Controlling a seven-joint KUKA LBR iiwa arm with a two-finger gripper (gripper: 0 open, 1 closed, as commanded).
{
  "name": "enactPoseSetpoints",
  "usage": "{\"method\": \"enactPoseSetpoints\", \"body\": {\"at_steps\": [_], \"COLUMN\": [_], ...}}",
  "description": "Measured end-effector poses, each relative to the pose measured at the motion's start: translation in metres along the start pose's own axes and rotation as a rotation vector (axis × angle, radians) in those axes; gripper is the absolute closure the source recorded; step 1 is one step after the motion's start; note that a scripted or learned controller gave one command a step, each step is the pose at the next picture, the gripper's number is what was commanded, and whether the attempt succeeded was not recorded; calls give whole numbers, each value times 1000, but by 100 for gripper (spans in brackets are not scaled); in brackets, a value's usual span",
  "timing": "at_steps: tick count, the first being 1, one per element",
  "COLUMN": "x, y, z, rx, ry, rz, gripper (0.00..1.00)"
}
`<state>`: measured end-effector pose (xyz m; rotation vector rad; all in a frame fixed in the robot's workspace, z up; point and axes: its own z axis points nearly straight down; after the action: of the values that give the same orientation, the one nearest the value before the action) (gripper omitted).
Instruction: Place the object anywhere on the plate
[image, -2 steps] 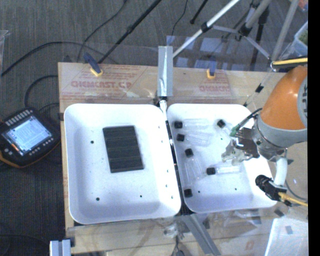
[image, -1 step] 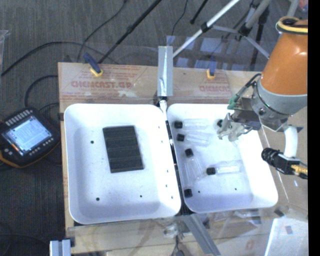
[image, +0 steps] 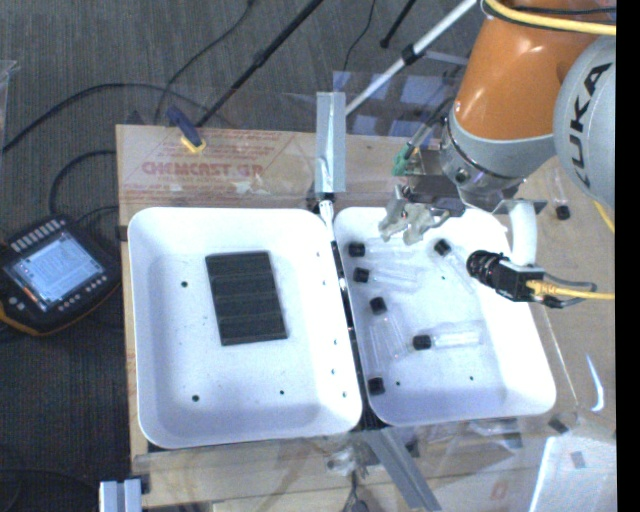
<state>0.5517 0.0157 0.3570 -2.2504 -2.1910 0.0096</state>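
Camera view shows several clear vials with black caps lying in the right bin (image: 520, 390): one vial (image: 447, 341) near the bin's middle, others faint toward its far edge. The dark ribbed plate (image: 246, 297) lies flat in the middle of the left bin (image: 165, 400), well apart from them. The gripper (image: 410, 222) hangs over the right bin's far edge with its fingers spread, nothing between them. A good grasp would straddle one vial's body crosswise, closing low so it cannot roll.
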Motion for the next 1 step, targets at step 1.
{"method": "enactPoseSetpoints", "body": {"at_steps": [1], "x": [64], "y": [37], "z": [-75], "rx": [-1], "ry": [-2], "rz": [352], "gripper": [100]}}
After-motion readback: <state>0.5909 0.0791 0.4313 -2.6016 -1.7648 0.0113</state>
